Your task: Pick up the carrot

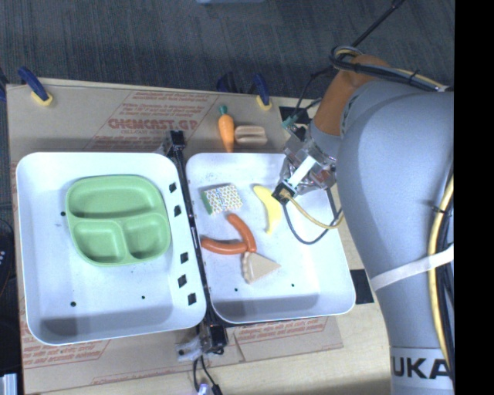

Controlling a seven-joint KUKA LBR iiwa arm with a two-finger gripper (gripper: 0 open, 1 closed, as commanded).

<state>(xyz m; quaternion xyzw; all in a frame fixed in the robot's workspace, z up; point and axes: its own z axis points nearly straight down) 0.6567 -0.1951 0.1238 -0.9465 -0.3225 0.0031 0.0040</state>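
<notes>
Flagging risk: carrot (225, 131) lies outside the bins on the tabletop (139, 104), just beside a bun (250, 136). Gripper (299, 167) hangs near the banana (268, 207); I can't tell if it's open or closed. It could grab the banana or clip the right bin (309, 305) rim.

A: What does the arm (386, 193) hide?
B: The right bin's (231, 305) far corner, under the gripper (302, 173) and wrist. The arm itself runs off the bottom edge.
A: The patterned piece (222, 198) left of the gripper?
B: Too small to tell what it is.
A: And the tan thing (250, 136) up-left of the gripper, beside the carrot (225, 133)?
B: Blurred; I can't name it. Farther left, the cardboard's (154, 116) print is partly under the bins.
A: Anything at the top?
B: A pale shape (231, 2), well above the gripper, cut by the edge.
</notes>
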